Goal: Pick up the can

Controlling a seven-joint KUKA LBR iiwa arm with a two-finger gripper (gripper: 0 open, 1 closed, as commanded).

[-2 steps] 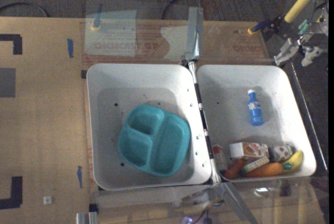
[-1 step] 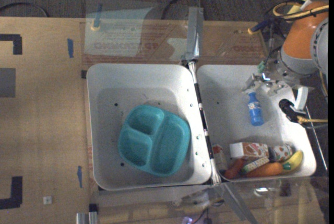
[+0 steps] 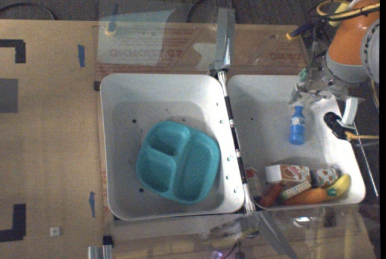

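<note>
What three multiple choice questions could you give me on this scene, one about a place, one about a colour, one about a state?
1. Where does the teal divided plastic plate lie?
A. left white bin
B. right white bin
C. on the bench

2. What colour is the small plastic bottle?
A. red
B. blue
C. green

3. How does that bottle lie under the hand?
A. hanging in air
B. on the right bin's floor
C. on the plate

Answers: 1 A, the plate fills the left bin. 2 B, its body is blue. 3 B, it rests on white floor.

A teal divided plate [image 3: 178, 161] is lying in the left bin [image 3: 120, 95]. A blue bottle [image 3: 297, 126] is lying mid-frame right; a banana [image 3: 341, 185] and carrot [image 3: 310, 195] are sitting lower right.
</note>
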